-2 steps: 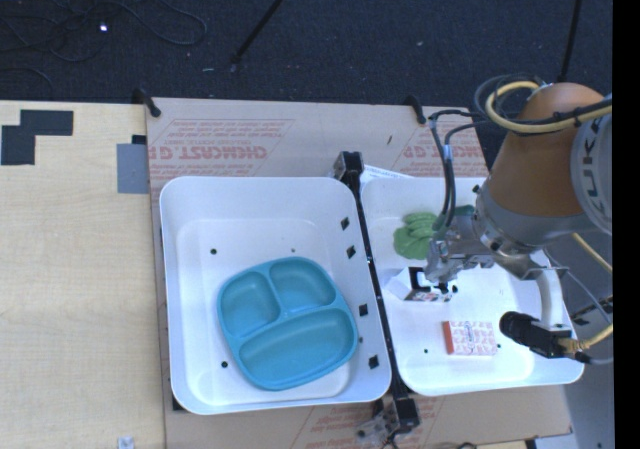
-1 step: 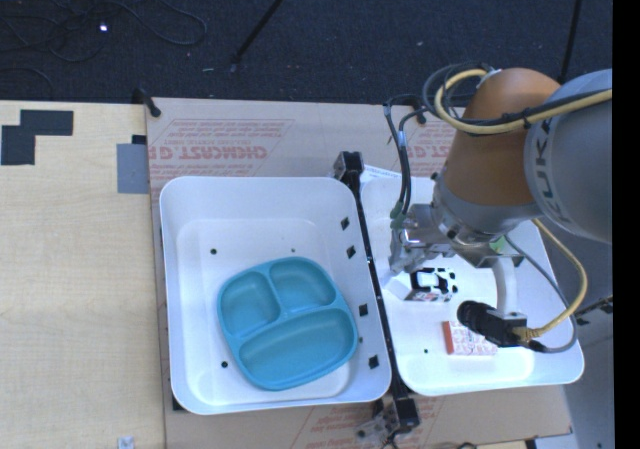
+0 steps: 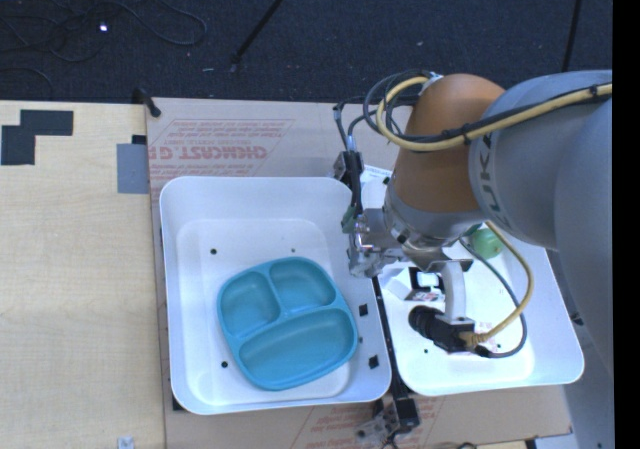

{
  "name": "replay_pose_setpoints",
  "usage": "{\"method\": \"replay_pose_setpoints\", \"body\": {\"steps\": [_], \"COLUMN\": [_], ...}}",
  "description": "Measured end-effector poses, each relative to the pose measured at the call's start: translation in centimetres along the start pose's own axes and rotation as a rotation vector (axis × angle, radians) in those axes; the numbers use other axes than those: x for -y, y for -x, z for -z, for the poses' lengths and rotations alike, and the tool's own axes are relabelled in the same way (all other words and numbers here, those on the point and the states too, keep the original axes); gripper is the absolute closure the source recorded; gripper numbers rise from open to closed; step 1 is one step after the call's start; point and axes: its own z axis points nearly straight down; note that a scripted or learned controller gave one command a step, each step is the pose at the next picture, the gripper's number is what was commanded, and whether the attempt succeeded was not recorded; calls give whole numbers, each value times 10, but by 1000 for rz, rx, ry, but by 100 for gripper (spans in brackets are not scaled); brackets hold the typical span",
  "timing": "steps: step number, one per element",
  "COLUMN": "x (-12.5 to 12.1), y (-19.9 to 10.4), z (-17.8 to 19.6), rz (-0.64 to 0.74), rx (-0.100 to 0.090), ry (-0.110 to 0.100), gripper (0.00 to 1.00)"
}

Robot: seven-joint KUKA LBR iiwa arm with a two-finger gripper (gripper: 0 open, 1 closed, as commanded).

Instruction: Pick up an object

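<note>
A blue divided plate (image 3: 288, 322) lies flat in a white bin (image 3: 180, 237), open to a grasp. The gripper (image 3: 366, 247) hangs just right of the plate, seemingly lining up. Whether it is open or closed cannot be told. A green object (image 3: 487, 241) peeks out farther right.

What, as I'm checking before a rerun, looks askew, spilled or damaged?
Nothing looks spilled or broken. The blue divided plate lies flat in the left bin, turned at a slant to its walls. The arm hides much of the right bin.
</note>
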Motion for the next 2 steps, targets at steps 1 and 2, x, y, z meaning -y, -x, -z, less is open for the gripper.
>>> {"method": "replay_pose_setpoints", "body": {"steps": [1, 2], "x": [2, 2], "y": [-55, -53], "z": [6, 6], "rz": [0, -3], "rx": [1, 3], "ry": [3, 2], "gripper": [100, 0]}}
